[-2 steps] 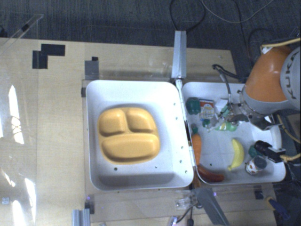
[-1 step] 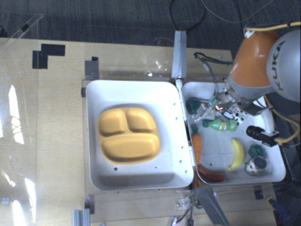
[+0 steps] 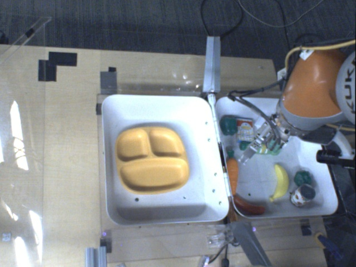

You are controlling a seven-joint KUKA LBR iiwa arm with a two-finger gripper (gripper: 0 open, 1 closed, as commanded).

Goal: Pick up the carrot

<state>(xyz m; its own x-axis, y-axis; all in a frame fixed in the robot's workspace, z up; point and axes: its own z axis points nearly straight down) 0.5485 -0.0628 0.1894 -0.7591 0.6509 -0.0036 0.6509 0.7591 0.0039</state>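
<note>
Arm (image 3: 320,88): is being held over the right bin (image 3: 325,204).
Left bin (image 3: 161,107): is being occupied by a yellow tray (image 3: 151,159).
Carrot (image 3: 232,174): is lying against the right bin's left wall; judged light, stiff, smooth; best gripped mid-length.
Gripper (image 3: 261,143): is being hovered just beside the carrot; jaw state cannot be told.

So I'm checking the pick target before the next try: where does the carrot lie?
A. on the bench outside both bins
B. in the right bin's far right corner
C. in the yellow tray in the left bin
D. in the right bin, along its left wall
D: the carrot lies in the right bin, against its left wall, with the gripper just above and right of it.
</note>
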